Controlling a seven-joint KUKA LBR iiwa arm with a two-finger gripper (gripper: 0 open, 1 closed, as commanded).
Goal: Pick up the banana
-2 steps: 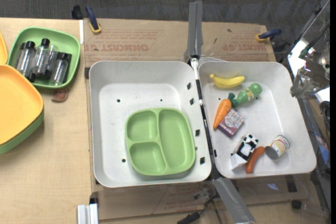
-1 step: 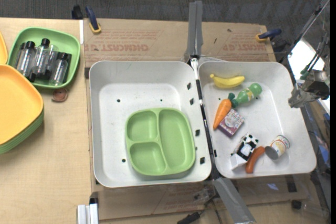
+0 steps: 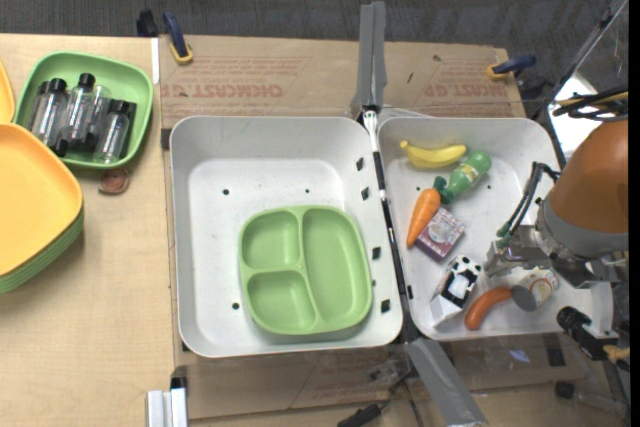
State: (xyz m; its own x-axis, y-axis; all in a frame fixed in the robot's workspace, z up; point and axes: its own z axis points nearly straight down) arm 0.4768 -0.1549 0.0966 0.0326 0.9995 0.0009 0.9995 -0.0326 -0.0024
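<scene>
Reading left to right, you see one green divided plate (image 3: 304, 269) in the left bin (image 3: 200, 215). The right bin (image 3: 420, 130) holds one banana (image 3: 434, 154) at its far edge, one green bottle (image 3: 464, 173) touching it, one carrot (image 3: 423, 214), one purple carton (image 3: 440, 233) and one sausage (image 3: 486, 305). The gripper (image 3: 520, 260) hangs by the near right corner, well apart from the banana; whether it is released or clenched you cannot tell.

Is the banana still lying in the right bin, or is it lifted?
Lying in the bin. The banana rests on the right bin's floor near its far wall, apart from the gripper.
</scene>
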